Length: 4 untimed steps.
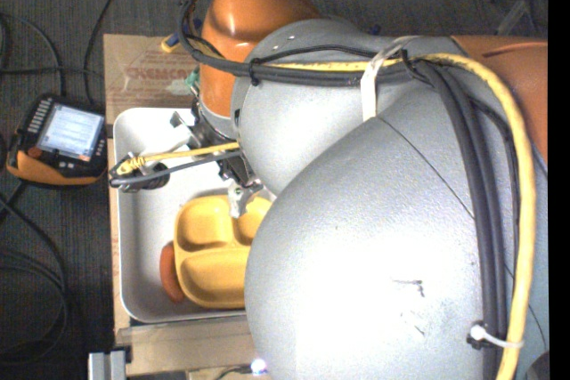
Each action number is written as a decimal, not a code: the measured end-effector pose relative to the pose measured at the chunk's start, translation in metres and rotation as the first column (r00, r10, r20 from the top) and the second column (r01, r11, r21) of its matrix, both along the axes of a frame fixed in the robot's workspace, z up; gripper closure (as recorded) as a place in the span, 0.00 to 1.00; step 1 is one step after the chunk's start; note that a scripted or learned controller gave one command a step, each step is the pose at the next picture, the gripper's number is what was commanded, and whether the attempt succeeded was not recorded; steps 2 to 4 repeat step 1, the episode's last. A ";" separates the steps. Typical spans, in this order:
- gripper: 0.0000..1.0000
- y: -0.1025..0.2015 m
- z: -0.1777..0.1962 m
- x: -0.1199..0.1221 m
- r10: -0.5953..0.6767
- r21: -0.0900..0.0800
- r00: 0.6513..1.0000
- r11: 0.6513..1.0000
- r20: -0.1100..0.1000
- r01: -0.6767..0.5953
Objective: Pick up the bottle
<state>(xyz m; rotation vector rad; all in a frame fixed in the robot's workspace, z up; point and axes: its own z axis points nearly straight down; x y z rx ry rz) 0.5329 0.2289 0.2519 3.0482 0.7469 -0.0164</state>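
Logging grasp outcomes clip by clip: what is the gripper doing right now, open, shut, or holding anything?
Gripper: cannot be told; the arm hides it above the yellow tray in the white bin.

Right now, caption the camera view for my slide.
KUKA arm looms over a white bin holding a yellow tray.

The grey arm (383, 218) reaches in from the right, bulking large over the white bin (134, 191), its orange band (245, 13) at the bin's upper edge.
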 end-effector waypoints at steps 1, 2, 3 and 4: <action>0.00 -0.016 0.124 0.033 0.216 -0.003 0.976 0.976 0.003 -0.216; 0.00 -0.016 0.124 0.033 0.216 -0.003 0.976 0.976 0.003 -0.216; 0.00 -0.016 0.124 0.033 0.216 -0.003 0.976 0.976 0.003 -0.216; 0.00 -0.016 0.124 0.033 0.216 -0.003 0.976 0.976 0.003 -0.216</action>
